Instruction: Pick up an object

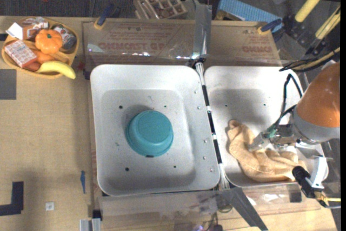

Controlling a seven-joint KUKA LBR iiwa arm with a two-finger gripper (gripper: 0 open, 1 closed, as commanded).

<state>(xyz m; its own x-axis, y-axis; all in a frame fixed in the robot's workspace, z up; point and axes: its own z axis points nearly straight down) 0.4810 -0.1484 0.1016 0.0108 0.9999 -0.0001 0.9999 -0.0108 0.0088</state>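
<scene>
arm [323, 108] cut off at right edge, claw [268, 137] fingers indistinct

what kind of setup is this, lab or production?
Most likely a robotics lab bench for grasping trials: two white bins side by side holding a teal bowl and a tan cloth, the arm's tool over the cloth, a basket of toy food, clutter behind.

bowl [150, 133] in left bin [108, 89], cloth [254, 159] in right bin [238, 84], gripper [268, 137] seemingly touching cloth, fruit basket [39, 52] far left
</scene>
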